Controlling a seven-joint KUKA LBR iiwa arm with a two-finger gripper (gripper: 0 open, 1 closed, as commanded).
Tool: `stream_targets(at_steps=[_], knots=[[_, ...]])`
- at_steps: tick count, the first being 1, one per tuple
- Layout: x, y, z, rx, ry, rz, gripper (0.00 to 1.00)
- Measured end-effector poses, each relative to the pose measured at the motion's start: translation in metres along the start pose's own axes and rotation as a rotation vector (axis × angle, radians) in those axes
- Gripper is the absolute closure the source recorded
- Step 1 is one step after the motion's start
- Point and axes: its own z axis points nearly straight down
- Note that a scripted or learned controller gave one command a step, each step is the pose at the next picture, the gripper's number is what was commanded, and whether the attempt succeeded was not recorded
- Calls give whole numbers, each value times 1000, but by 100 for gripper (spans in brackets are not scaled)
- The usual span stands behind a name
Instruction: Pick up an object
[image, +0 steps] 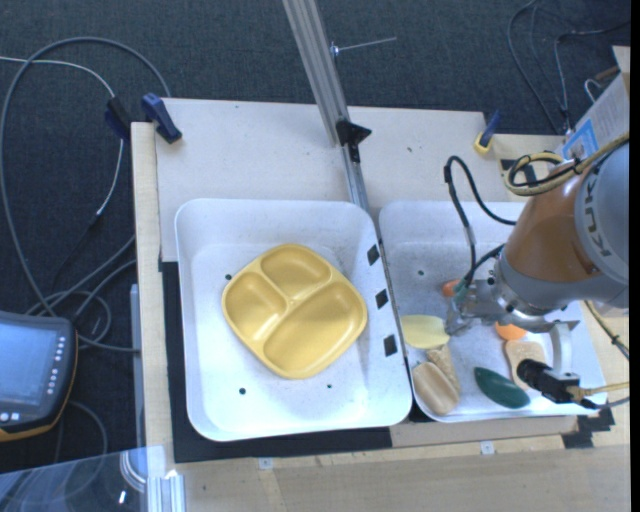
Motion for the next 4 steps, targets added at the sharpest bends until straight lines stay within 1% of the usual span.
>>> stream_targets(at_steps=[1, 2, 3, 4], knots=[[7, 10, -52, -7, -3, -2, 100], [-3, 14, -106, -8, -4, 0, 100], [0, 25, -158, -8, -4, -2, 100], [59, 24, -149, 2, 2, -7, 100]])
